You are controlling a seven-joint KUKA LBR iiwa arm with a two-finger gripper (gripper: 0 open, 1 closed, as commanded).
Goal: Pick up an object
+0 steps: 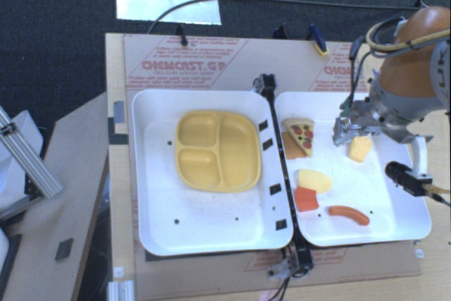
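Observation:
My gripper (350, 132) hangs over the upper middle of the right bin (409, 222), at the end of the grey arm with the orange band. A pale yellow cheese wedge (361, 149) lies right below and slightly right of it, touching or nearly touching its tip. A pizza slice (299, 137) lies to the gripper's left near the bin's divider. Further toward the front lie a yellow rounded piece (314, 180), an orange-red block (306, 199) and a red sausage (349, 215).
The left bin (158, 222) holds a yellow divided plate (217, 150). A black clip-lined ridge (276, 166) separates the two bins. A black fixture (404, 177) on the arm juts over the right bin's right side. Cables run along the bench's back.

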